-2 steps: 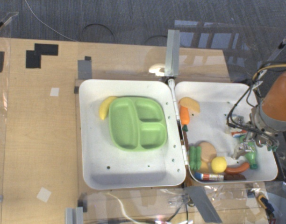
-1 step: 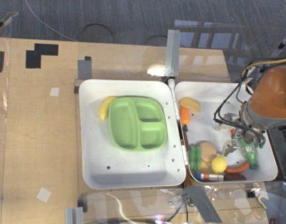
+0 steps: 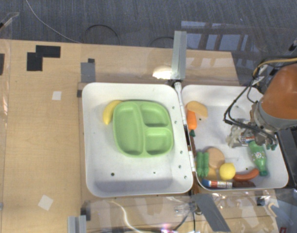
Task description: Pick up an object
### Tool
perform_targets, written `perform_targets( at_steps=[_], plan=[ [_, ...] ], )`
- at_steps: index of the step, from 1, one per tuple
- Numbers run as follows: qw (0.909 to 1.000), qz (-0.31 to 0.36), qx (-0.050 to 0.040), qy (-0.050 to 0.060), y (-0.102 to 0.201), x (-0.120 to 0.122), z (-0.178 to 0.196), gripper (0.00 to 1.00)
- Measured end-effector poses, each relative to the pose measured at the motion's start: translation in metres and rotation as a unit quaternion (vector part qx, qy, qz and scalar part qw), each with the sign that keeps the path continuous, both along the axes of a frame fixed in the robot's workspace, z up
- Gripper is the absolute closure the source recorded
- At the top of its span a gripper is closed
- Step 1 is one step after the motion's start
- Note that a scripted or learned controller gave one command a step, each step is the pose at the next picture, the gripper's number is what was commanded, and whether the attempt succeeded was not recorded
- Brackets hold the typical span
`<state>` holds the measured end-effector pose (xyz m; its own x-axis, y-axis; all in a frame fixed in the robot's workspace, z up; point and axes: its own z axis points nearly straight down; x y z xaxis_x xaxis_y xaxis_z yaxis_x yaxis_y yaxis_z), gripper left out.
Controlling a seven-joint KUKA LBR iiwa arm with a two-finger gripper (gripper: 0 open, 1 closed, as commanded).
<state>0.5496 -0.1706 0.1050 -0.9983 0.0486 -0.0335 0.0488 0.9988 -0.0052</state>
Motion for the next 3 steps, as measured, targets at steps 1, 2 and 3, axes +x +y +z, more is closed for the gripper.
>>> perform_targets(
  at_steps=[1, 2, 3],
  plan=[
    [0.9823, 0.187, -0.003, 0.009, -0.036, 0.059, 0.089, 1.0],
    [0.9191, 0.394, -0.0055, 0.011, -0.034, 0.067, 0.065, 1.0],
    [0.8111, 0.585, -0.009, 0.011, -0.033, 0.089, 0.033, 1.0]
  ],
)
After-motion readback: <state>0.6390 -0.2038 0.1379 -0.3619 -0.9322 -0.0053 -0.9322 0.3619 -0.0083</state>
